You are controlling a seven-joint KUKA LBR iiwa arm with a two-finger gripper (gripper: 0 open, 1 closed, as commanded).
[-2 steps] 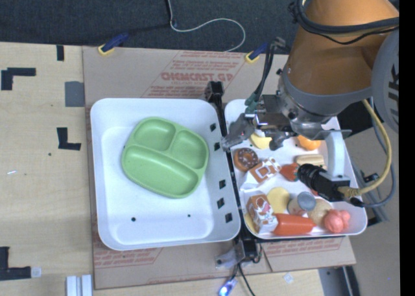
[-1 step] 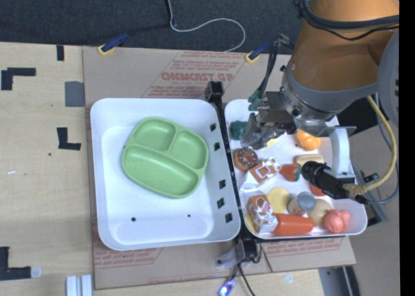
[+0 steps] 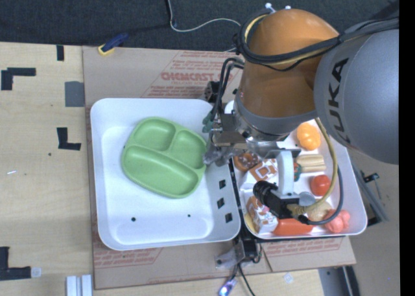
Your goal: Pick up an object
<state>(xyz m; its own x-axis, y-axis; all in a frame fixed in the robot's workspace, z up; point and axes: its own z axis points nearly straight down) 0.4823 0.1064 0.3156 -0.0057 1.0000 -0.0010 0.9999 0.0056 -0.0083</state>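
Note:
My gripper hangs under the orange wrist band over the left part of the right bin, mostly hidden by the arm. Just below it lies a brown patterned packet. Around it in that bin are an orange fruit, a beige block, a red tomato, a red-orange sausage shape, a pink piece and a second patterned packet. I see nothing between the fingers.
The left bin holds a green divided plate, tilted toward its upper right. The arm's bulk covers the back of the right bin. Both bins stand on a cardboard sheet.

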